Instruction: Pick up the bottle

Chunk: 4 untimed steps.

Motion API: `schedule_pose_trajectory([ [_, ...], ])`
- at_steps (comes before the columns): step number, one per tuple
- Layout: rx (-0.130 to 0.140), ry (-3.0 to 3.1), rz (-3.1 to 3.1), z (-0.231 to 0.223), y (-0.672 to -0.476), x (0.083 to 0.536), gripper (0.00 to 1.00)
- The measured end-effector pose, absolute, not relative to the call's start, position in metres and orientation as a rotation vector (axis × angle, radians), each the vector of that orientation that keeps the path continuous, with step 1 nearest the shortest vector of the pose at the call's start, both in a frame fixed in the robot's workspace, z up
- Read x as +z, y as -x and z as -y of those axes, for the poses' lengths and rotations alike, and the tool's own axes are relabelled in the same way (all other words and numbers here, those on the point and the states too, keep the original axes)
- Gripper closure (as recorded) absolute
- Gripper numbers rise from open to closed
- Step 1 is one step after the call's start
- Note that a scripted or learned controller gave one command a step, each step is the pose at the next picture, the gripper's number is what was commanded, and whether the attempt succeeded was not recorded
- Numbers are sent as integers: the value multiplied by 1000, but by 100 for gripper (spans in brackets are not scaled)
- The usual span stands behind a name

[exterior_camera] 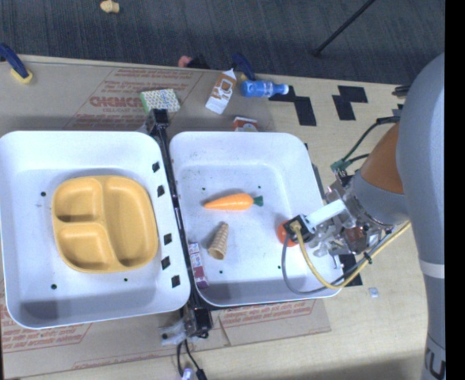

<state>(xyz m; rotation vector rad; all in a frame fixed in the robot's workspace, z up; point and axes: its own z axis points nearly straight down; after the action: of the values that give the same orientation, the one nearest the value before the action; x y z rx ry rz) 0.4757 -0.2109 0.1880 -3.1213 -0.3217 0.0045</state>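
Blue bottle (263,89) lies on its side on the surface at 12 o'clock beyond the right bin (295,145), while the hand (315,236), spread not readable, sits at 3 o'clock beside a red item (285,233); risk: grabbing that instead.

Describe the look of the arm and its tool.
The arm is a thick, smooth grey tube with an orange band above the wrist. The tool is a cluttered cluster of white and dark metal parts, with a yellow cable looping beneath and thin wires running along the wrist.
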Motion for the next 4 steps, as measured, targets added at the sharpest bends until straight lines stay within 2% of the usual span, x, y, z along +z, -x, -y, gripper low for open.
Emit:
schedule_pose_trajectory([
  [1,3,3121,324,186,-476,205,100],
  [4,9,3119,324,186,-476,194,100],
])
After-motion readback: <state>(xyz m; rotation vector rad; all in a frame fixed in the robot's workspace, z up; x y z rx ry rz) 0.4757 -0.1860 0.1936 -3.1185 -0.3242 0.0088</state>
